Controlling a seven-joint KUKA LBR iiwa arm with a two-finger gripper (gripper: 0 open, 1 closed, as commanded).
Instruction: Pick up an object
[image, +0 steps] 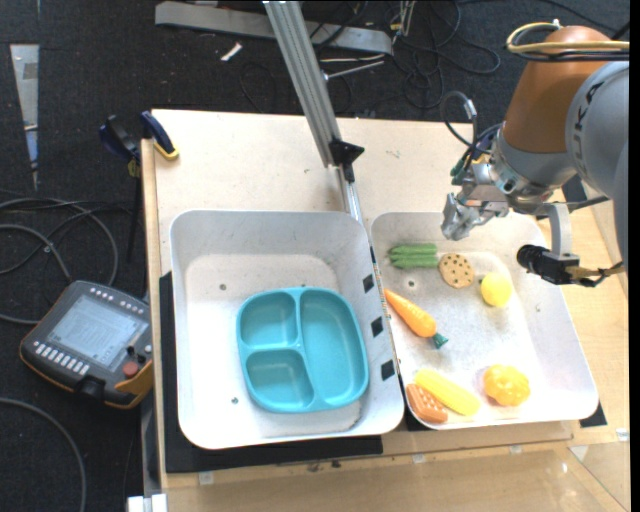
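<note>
Desk (250, 160): pale board carrying two white bins side by side, with my grey and orange arm (560, 100) reaching in from the right.
Left bin (200, 260): holds a blue divided tray (300, 350), lying flat near its middle.
Right bin (560, 340): holds the loose food toys, any of which would do for the pick.
Claw (458, 222): hangs over the far left corner of the right bin with nothing between its tips; how far apart they stand I cannot tell from this angle.
Carrot (412, 314): lies slanted near the bin's left wall.
Green beans (413, 256): just below my claw, the nearest target.
Cookie (456, 269): just beside the beans, near a lemon (495, 290).
Front edge: a yellow banana-like piece (448, 392), an orange wafer (426, 404) touching it, and a lumpy yellow fruit (506, 385).
Risk: as I judge it, the beans sit close to the bin's wall and the cookie, so a descent slightly off could strike the rim, or nudge both and close on neither.
</note>
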